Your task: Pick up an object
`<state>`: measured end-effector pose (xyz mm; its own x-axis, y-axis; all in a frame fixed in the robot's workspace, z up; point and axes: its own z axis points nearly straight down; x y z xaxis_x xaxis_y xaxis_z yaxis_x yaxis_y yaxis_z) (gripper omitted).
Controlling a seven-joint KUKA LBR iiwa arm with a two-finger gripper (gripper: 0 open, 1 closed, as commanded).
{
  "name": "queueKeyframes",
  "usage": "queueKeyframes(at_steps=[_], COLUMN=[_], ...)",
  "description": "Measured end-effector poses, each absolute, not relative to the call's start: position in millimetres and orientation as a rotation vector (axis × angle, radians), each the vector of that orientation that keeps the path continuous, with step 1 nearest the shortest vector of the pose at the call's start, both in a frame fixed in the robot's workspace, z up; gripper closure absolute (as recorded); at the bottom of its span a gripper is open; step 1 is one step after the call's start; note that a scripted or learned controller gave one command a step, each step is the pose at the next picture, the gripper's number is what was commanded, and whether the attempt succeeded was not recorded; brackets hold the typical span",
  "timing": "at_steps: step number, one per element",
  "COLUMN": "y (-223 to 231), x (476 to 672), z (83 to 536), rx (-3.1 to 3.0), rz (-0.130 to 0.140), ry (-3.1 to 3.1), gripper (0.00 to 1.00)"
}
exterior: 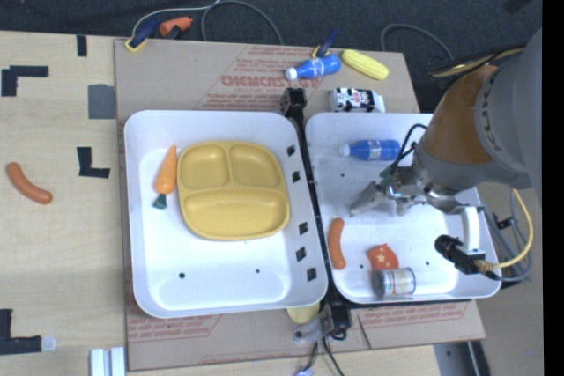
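The right bin [414, 126] holds a blue bottle [371, 151] lying near its back, an orange sausage [336, 242] at its left wall, a small red-orange piece [382, 257] and a silver can [393, 282] near its front. My gripper [368, 201] hangs low over the middle of this bin, fingers pointing left, between the bottle and the sausage. Its metal fingers [360, 206] stand spread apart with nothing between them. The grey arm with its orange band [458, 123] comes in from the right.
The left bin [141, 216] holds a yellow divided plate [233, 189] and a carrot [166, 171]. Behind the bins lie a blue bottle [313, 69], a yellow corn cob [364, 64] and a black-and-white box [356, 99]. A sausage [27, 183] lies on the bench at far left.
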<state>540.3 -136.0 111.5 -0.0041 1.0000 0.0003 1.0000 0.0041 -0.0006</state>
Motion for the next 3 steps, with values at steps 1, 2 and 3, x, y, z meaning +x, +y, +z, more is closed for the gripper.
queueKeyframes(at_steps=[1,2,3], y=[-138,-111,-138], x=[641.6,659.8,660.7], z=[86,82,82], rx=[-2.216,-2.216,-2.194], rz=[0.002,0.056,0.031], ry=[-2.225,-2.192,-2.185], gripper=[0.0,0.0,0.0])
